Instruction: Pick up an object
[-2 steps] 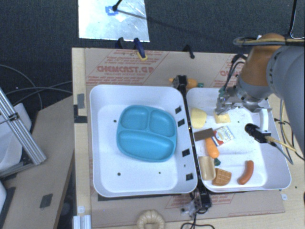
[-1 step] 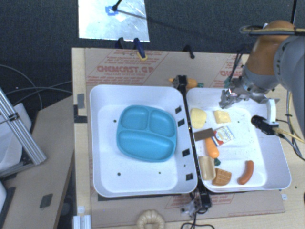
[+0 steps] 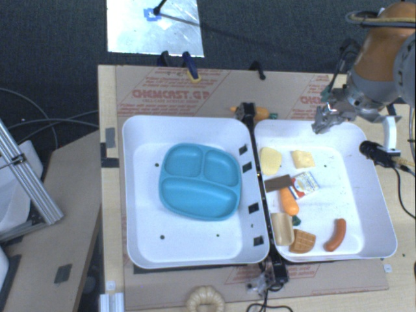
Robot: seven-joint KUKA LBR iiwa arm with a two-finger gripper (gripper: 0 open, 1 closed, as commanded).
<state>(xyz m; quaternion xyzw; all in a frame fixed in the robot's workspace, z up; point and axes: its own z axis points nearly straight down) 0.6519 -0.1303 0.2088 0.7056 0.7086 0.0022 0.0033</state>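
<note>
The right bin (image 3: 370,194) holds several toy foods: a pale yellow piece (image 3: 270,160), a yellow cheese block (image 3: 302,159), a brown bar (image 3: 277,183), a small packet (image 3: 305,184), an orange carrot (image 3: 289,201), a tan bread slice (image 3: 281,228), a waffle (image 3: 302,241) and a red-brown sausage (image 3: 335,234). My gripper (image 3: 323,120) hangs above the far edge of the right bin, up and right of the cheese block, with nothing seen between its tips.
The left bin (image 3: 143,174) bears a blue divided plate (image 3: 200,181). A small orange thing (image 3: 260,114) lies beyond the bins on the cardboard. A beige ring (image 3: 205,299) rests at the bench's front edge.
</note>
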